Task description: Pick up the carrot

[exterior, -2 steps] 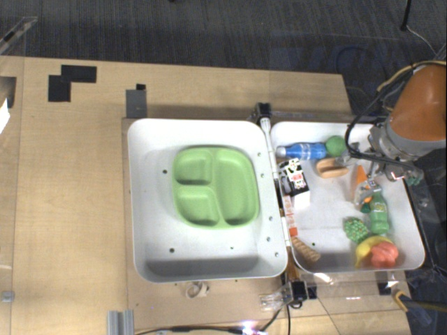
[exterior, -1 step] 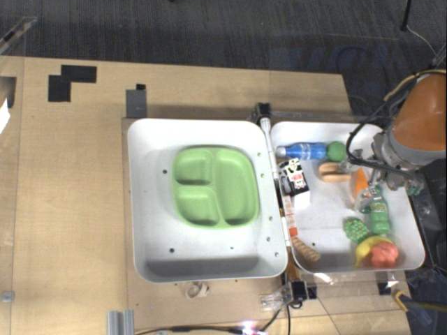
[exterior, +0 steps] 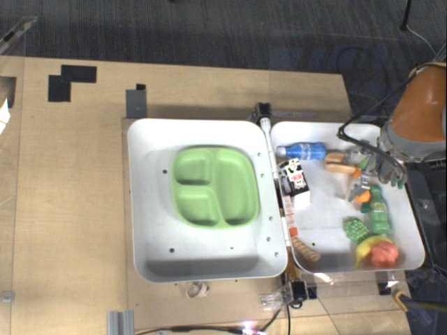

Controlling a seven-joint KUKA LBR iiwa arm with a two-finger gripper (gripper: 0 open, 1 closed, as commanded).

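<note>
I see my gripper low at the frame's right, directly over the carrot (grip state: I cannot tell), so lifting remains, I judge.

Glossy white plastic bins, matt green plastic tray, wooden bench

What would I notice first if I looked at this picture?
Probably the big green divided plate, sitting alone in the left white bin. Next, the jumble of colourful toys in the right white bin: a blue bottle at the back and a red and yellow fruit in the front corner. The robot's gripper hangs over an orange carrot there.
</note>
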